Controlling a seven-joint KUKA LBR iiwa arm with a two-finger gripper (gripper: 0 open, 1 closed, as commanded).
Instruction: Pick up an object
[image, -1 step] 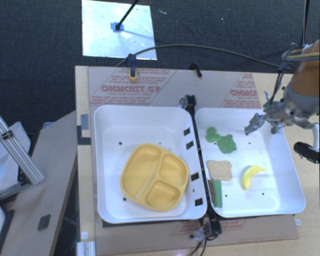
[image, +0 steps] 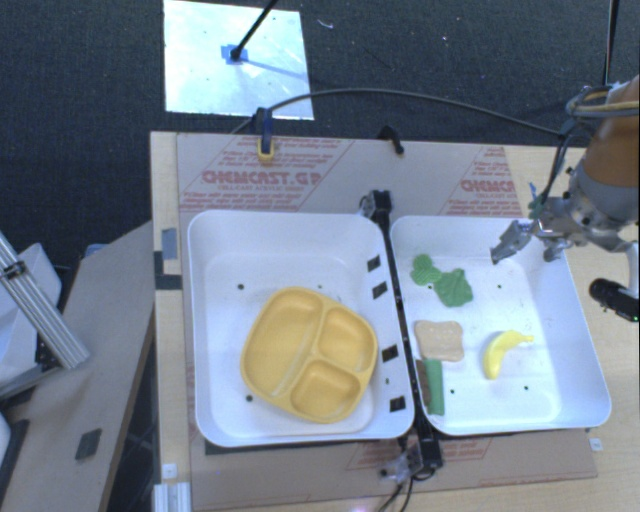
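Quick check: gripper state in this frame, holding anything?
Gripper: open, holding nothing, above the upper part of the right bin, apart from the green toy and banana.

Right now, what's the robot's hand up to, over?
Hand open, nothing in it, over the right bin's far right corner. Banana, green piece, bread slice untouched on the bin floor. Nothing blocking them.

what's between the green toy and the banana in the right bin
In the camera view, the stretch between the green toy and the banana is bare white bin floor; the tan bread slice lies just off that line, to the left.
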